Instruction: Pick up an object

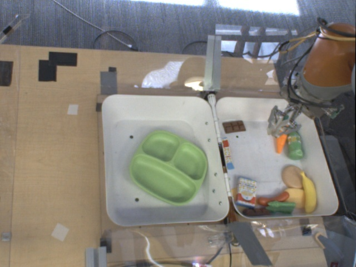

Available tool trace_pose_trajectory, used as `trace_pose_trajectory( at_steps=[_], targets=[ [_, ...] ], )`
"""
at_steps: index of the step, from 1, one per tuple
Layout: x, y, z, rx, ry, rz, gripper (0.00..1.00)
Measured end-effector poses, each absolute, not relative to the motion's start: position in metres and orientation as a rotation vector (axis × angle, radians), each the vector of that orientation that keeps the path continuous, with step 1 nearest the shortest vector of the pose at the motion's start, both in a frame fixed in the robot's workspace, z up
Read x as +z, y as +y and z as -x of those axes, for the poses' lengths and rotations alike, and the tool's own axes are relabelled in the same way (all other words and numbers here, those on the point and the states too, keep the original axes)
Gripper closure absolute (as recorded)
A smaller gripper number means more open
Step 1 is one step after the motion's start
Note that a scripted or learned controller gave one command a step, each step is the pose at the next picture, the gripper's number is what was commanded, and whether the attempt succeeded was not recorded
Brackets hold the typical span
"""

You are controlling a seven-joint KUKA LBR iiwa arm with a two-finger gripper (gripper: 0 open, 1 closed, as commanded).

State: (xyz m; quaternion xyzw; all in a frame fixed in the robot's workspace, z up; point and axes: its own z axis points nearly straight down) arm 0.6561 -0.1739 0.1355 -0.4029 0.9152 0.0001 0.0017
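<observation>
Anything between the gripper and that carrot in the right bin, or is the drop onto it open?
Nothing visible blocks it. The gripper hangs just above the carrot in the right bin. A green item lies close beside the carrot on its right and could crowd the gripper there.

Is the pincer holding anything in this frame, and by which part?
Cannot be told. The pincer sits just above the carrot in the right bin, but a grip isn't visible.

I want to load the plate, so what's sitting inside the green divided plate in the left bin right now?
The green plate shows three bare compartments with nothing in them. What lies beneath it, against the left bin floor, is covered.
</observation>
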Motion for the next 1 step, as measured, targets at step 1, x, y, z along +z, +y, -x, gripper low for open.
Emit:
trace_pose_trajectory(
  at_steps=[1],
  targets=[
    [0.1389,-0.1721,-0.6582,-0.004,2.866,1.265,0.0]
  ],
)
